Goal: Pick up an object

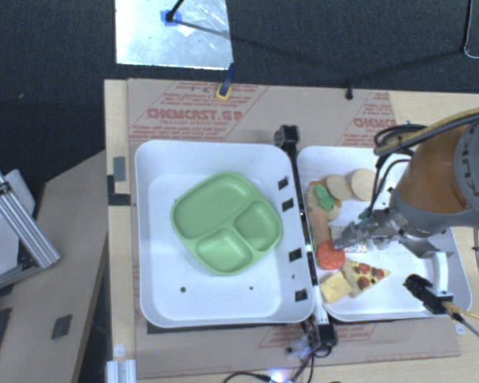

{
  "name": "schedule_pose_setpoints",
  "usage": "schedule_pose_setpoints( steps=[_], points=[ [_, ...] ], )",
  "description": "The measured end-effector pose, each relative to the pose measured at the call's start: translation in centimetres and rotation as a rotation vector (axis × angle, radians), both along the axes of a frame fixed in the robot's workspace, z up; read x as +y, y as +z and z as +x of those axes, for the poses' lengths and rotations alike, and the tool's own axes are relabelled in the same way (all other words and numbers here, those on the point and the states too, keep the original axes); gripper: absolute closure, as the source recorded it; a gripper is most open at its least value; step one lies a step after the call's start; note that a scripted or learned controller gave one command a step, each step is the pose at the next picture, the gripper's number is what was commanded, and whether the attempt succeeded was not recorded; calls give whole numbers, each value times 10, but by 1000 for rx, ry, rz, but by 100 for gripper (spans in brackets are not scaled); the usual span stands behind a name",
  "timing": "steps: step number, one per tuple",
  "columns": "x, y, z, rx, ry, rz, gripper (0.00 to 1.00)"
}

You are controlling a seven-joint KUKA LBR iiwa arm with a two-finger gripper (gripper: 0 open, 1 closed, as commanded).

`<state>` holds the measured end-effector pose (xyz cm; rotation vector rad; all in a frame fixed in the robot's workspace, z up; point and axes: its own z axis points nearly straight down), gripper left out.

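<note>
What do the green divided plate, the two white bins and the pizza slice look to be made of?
Green divided plate: likely molded plastic, matte to satin, given its even color and soft rounded compartment edges.
White bins, left and right: probably thin formed plastic, smooth and slightly glossy, with rounded corners.
Pizza slice: apparently toy food in plastic or rubber, with flat painted-looking toppings; too small to be sure.

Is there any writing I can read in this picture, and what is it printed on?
"CHEMCAST GP", in red, repeated across the brown sheet under the bins; clearest at upper left.
The smaller red lines beneath each "CHEMCAST GP": too blurred to read.
No writing visible on the green plate, the bins or the arm.
</note>
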<state>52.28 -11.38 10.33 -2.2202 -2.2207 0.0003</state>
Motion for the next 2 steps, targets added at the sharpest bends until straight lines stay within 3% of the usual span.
schedule_pose_setpoints(
  steps=[1,2],
  points=[
    [2,-15,4,-6,3,5,0],
    [-2,0,7,-22,0,-7,100]
  ],
)
